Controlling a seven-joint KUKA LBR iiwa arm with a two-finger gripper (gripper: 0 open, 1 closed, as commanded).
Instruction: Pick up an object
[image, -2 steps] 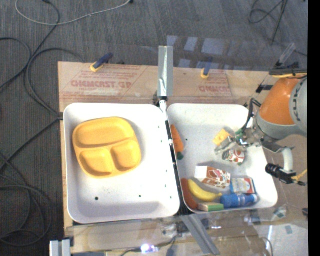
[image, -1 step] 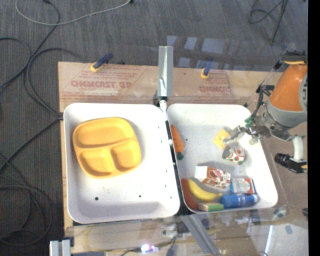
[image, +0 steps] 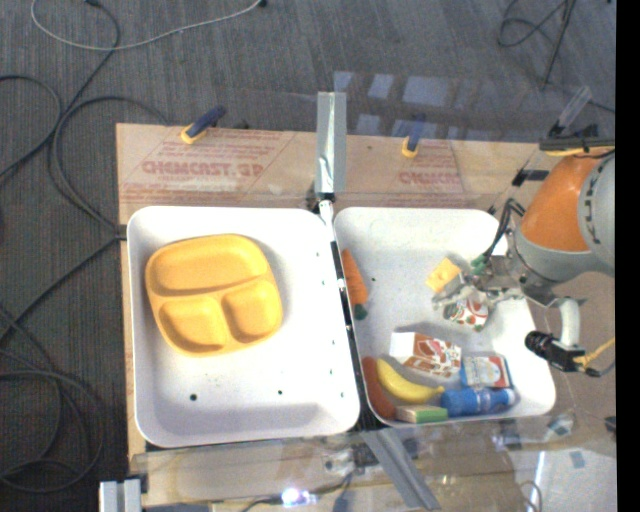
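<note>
Objects for picking lie in the right white bin (image: 520, 235), while the left white bin (image: 300, 230) bears a yellow plastic tray with three compartments (image: 213, 292), lying flat in its upper left part. Between the bins, against the right bin's left wall, lies an orange carrot-shaped toy (image: 353, 282), lengthwise along the wall. Along the near wall sit a yellow toy banana (image: 406, 384) with a reddish-brown piece (image: 371, 371) at its left end, a small flat yellowish block (image: 419, 413) and a blue bottle lying on its side (image: 482, 401). Just above the banana rests a white carton with red print (image: 427, 353), and right of it a small white-and-red packet with blue edges (image: 486, 372). Higher up lies a small yellow wedge-like block (image: 444, 274). Just right of that block, the two-finger gripper (image: 470, 300) is down in the bin over a small crumpled red-and-white object (image: 472, 314) — whether its fingers are apart or closed on it I cannot tell. The grey arm with its orange band (image: 560, 215) reaches in from the right.
</note>
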